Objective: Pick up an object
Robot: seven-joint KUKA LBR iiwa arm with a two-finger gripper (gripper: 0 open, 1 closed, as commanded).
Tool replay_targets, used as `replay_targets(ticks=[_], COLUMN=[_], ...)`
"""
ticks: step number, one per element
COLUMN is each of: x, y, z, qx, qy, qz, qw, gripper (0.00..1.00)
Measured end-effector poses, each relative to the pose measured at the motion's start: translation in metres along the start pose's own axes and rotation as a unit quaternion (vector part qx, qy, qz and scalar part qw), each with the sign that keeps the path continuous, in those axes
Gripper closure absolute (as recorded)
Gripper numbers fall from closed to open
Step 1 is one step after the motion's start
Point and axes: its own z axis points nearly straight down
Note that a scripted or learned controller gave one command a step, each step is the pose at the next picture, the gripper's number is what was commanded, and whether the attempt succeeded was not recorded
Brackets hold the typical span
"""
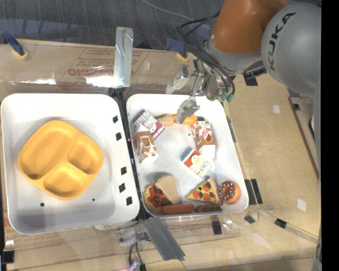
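Note:
The right bin (233, 151) holds several toy food items. Small printed cartons lie at the back left (147, 122), left of centre (146, 144), back right (203, 133) and middle (198, 164). A pizza slice (203, 192), a chocolate donut (229, 191), a sausage (178, 209) and a wedge sandwich (161, 192) line the front wall. My gripper (186, 110) hangs low over the back of this bin, between a small orange piece (168, 119) and the back right carton. I see nothing held in it.
The left bin (11, 112) holds a yellow divided plate (59, 158). A black-tabbed divider (124, 151) separates the bins. The grey arm with its orange band (243, 21) comes in from the upper right, with cables (198, 44) trailing above the right bin's back wall.

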Motion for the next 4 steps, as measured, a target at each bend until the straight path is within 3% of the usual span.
replay_targets(ticks=[1, 2, 3, 4], x=[-0.012, -0.008, 0.024, -0.006], y=[-0.064, -0.107, -0.104, -0.057], z=[0.036, 0.144, 0.168, 0.167], qx=[0.000, -0.001, -0.001, -0.001], qy=[0.000, 0.001, -0.002, -0.002], qz=[-0.024, 0.043, 0.076, 0.120], qw=[0.9997, 0.9991, 0.9971, 0.9928], gripper=[0.00, 0.00, 0.00, 0.00])
